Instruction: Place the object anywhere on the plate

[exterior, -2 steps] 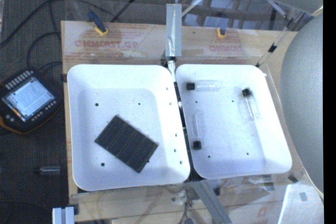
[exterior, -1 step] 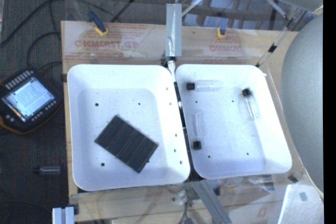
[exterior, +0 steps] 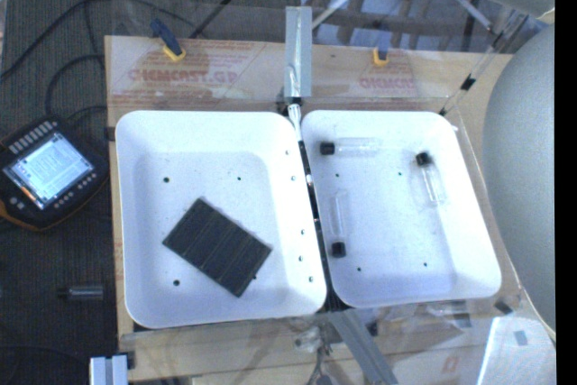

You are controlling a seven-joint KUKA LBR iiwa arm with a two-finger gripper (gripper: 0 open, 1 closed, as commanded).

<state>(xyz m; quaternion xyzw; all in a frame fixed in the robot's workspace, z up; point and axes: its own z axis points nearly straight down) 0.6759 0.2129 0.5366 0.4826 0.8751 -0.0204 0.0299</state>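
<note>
Camera view: dark ridged plate (exterior: 217, 246) in left bin (exterior: 135, 194), three clear tubes (exterior: 429, 180) in right bin (exterior: 469, 221); hand's state untellable.

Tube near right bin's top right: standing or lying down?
Lying down. The clear tube rests lengthwise on the right bin floor, its black cap at the upper end.
</note>
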